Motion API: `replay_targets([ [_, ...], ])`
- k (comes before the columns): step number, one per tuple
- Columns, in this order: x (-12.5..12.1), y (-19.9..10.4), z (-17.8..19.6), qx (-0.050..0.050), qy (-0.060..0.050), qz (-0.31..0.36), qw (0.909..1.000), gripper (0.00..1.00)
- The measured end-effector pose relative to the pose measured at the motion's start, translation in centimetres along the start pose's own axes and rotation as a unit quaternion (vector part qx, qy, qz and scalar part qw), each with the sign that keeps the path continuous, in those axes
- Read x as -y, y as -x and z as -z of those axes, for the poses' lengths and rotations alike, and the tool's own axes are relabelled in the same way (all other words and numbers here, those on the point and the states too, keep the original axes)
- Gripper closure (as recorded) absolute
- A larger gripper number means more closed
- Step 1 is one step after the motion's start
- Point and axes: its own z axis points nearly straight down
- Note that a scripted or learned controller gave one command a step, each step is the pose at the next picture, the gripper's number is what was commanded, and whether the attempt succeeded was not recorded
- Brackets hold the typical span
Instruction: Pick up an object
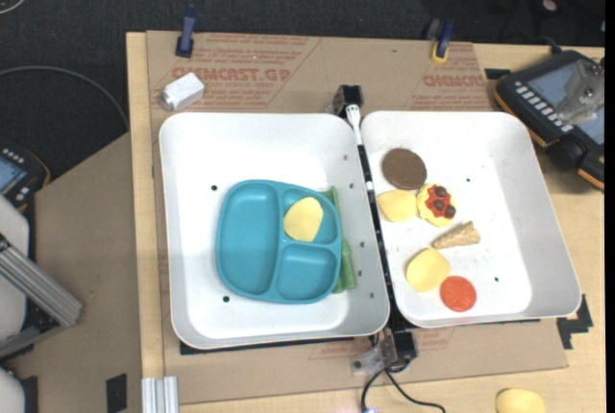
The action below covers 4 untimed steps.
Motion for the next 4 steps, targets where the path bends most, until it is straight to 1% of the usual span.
replay_targets([
  [1,0.2,-2.3,-11.6,-0.001,-0.008,-0.002,1.0000,1.00],
  [2,-0.1,-5.5,2.7,-0.001,0.006,0.000,1.0000,1.00],
  [3,0.1,-6.7,-6.7,-0.001,-0.009,-0.002,1.0000,1.00],
  [4,0.2,-13.0,-12.4,-0.001,-0.008,0.001,1.0000,1.00],
])
